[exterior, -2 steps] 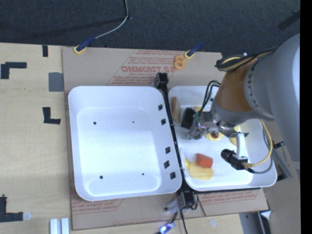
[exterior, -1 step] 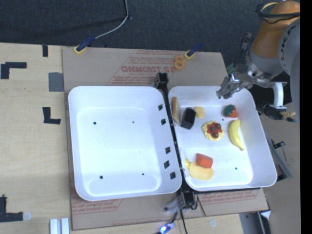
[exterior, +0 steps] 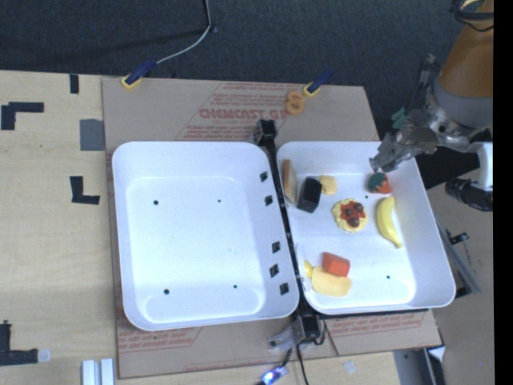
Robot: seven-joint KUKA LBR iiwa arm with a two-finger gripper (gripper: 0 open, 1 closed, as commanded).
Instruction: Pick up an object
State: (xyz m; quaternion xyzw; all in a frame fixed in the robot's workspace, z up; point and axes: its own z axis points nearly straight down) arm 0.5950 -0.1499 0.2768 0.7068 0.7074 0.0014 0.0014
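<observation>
From the overhead camera you see the grey arm's two-finger gripper [exterior: 385, 164] low over the far right corner of the right white shallow bin [exterior: 429, 295], just beside a small red-and-green toy strawberry [exterior: 378, 184]. You cannot tell how far its fingers are parted or whether they grip anything. Near the strawberry lie a yellow plastic banana [exterior: 389, 220], a round yellow tart with red topping [exterior: 351, 214] and a black block [exterior: 309, 193]. The left white shallow bin [exterior: 192, 311] sits alongside on the desk [exterior: 48, 215].
</observation>
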